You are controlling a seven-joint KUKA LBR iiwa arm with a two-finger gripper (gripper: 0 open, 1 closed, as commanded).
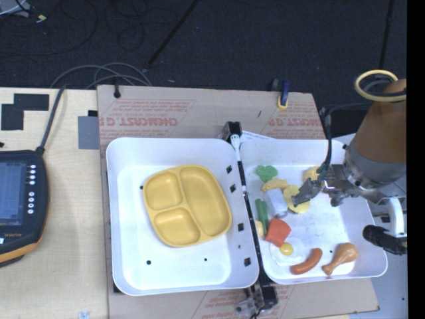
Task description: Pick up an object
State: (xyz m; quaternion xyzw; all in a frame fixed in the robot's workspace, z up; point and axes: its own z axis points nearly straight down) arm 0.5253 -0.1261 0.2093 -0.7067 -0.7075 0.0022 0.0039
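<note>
My gripper (317,200) hangs low over the middle of the right bin (372,244), open, with bare bin floor between its dark fingers. Its left finger (304,193) reaches to the edge of a yellow toy piece (296,205); I cannot tell if they touch. Around it lie a green leafy piece (267,173), a second yellow piece (273,185), a third by the wrist (310,175), a grey-white block (278,202), a green strip (261,212), a red block (277,231), a fried egg (287,250), a sausage (307,261) and a drumstick (340,257).
The left bin (126,244) holds a yellow divided plate (187,205). A black divider rail (244,205) runs between the bins. The arm's orange band (388,128) stands over the right bin's far right. A teach pendant (16,201) lies at the left.
</note>
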